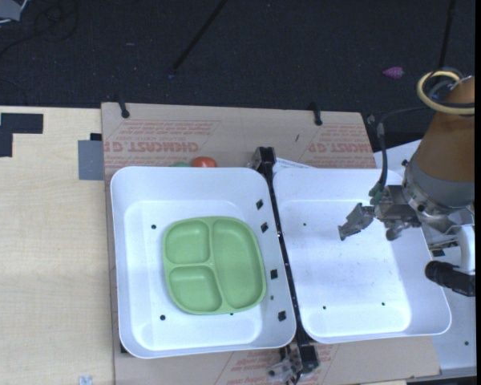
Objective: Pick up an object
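A light green divided plate [213,264] with three compartments lies flat in the left bin [136,215]. My gripper [377,227] hangs over the right bin [361,311], near its right side, far from the plate. Its two dark fingers [354,221] are spread apart, and nothing shows between them. The arm comes in from the right, with its orange band above the wrist.
A small red object [203,163] and a bit of green peek out behind the left bin's far rim, on the cardboard sheet [224,139]. A black divider [274,239] with clips runs between the two bins. A light wooden bench top [40,247] lies to the left.
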Available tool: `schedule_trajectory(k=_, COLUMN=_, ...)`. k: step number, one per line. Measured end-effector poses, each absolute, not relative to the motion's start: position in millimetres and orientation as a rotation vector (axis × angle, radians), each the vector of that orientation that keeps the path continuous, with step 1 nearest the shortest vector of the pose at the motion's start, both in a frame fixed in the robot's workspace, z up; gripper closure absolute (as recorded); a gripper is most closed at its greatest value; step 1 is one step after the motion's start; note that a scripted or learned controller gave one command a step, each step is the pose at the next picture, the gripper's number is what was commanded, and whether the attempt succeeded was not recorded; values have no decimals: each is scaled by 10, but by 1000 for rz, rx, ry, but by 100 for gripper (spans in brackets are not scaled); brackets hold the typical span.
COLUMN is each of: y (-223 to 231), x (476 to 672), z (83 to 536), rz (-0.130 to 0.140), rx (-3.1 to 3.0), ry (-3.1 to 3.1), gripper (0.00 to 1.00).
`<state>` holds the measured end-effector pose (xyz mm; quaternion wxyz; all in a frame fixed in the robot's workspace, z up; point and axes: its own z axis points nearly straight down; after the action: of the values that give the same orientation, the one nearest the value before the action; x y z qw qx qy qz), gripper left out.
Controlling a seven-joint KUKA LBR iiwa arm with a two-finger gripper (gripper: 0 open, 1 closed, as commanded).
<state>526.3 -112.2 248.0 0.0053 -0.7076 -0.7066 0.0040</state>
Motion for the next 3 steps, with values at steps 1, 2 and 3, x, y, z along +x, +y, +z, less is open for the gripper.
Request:
schedule_trajectory(k=1, y=-1124, x=5284, z=2535, rz=2, rx=-2220, ry=-2221, gripper=0)
schedule_trajectory(k=2, y=-1105, x=5350, z=2068, rz=7, rx=-2216, ry=-2217, gripper=0)
schedule_trajectory(k=3, y=-1120, x=5257, z=1589, rz=8, rx=-2216, ry=-2215, gripper=0)
